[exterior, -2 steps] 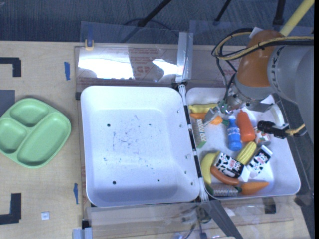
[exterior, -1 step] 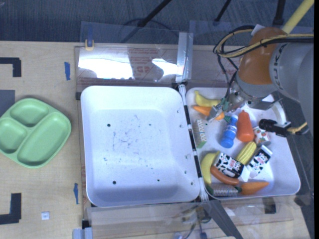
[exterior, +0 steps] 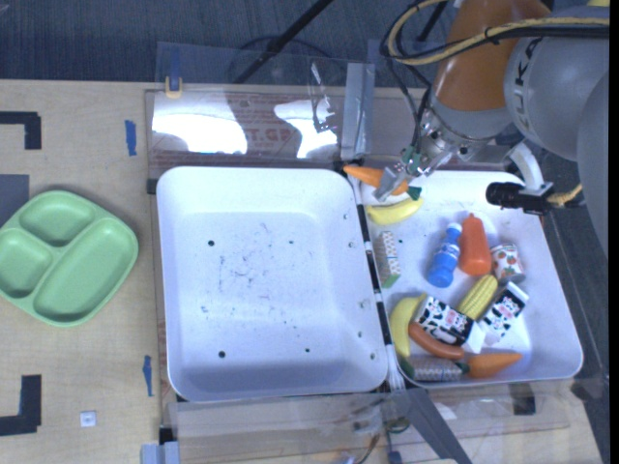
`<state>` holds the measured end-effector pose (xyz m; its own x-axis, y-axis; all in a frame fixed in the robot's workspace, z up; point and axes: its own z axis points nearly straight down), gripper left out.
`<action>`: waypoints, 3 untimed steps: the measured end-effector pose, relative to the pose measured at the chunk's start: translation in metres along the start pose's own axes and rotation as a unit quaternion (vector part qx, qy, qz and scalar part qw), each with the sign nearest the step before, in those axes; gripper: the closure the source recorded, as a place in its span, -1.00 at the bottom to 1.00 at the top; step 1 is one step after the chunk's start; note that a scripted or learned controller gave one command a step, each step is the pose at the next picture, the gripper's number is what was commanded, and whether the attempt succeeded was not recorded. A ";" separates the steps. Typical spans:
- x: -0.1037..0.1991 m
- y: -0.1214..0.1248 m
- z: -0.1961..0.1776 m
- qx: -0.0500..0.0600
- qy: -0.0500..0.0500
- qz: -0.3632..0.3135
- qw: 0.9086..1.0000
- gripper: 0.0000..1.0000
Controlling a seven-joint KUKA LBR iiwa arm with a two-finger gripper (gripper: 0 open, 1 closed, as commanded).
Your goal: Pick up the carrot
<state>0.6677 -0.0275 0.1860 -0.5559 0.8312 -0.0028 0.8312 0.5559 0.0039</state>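
Observation:
The carrot (exterior: 364, 174) is a small orange toy at the back left corner of the right bin (exterior: 556, 288), over the rim between the two bins. Its orange end sticks out to the left of my gripper (exterior: 395, 184), and a bit of green shows on the gripper's right side. The fingers are shut on the carrot's middle, which they hide. The carrot hangs just above a yellow banana (exterior: 395, 211). The grey arm with its orange band reaches in from the upper right.
The right bin holds a blue bottle (exterior: 444, 257), an orange bottle (exterior: 474, 246), a corn cob (exterior: 477, 297), a cow-patterned block (exterior: 444, 322), a second banana (exterior: 401, 325) and an orange carrot-like piece (exterior: 494, 362). The left bin (exterior: 261, 278) adjoins it. A green divided plate (exterior: 64, 256) lies far left.

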 end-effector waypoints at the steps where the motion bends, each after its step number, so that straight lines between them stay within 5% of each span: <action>1: 0.000 0.000 0.000 0.000 0.000 0.000 1.000 -1.00; 2: -0.044 -0.055 0.000 0.001 0.001 -0.005 1.000 -1.00; 3: -0.068 -0.046 0.021 0.000 -0.001 -0.040 0.999 -1.00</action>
<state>0.6679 -0.1096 0.1648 -0.6205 0.7842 -0.0055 0.7842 0.6205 0.0041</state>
